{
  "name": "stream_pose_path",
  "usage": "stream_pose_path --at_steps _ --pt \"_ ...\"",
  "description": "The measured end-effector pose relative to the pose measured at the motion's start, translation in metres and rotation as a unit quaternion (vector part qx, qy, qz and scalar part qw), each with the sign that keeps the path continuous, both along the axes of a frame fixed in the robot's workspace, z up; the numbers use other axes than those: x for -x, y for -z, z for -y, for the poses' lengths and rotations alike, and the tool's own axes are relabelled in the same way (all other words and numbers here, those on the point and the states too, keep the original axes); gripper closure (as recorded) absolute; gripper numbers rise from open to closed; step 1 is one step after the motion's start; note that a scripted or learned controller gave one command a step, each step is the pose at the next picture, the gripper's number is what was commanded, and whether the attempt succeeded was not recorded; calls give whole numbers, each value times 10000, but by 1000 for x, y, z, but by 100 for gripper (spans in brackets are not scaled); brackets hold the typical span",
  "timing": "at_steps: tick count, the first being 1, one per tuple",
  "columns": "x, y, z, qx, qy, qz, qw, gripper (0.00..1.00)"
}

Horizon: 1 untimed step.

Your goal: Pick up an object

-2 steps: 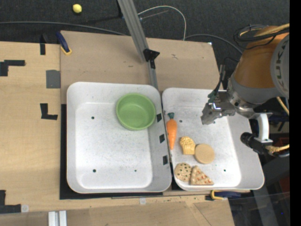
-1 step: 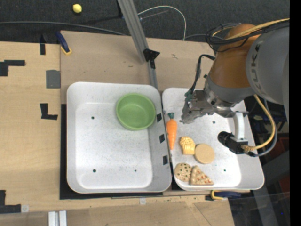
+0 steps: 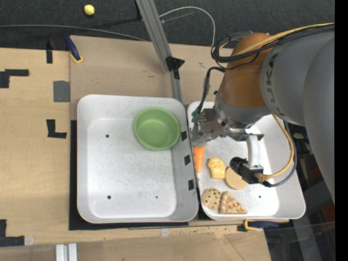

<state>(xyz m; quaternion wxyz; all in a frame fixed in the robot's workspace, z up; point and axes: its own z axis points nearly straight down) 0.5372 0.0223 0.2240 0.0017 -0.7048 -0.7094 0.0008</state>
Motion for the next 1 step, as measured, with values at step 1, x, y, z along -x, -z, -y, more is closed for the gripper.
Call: stream_pose_path --at_steps 1 --pt "8 2 -64 -4 -9 2 10000 100"
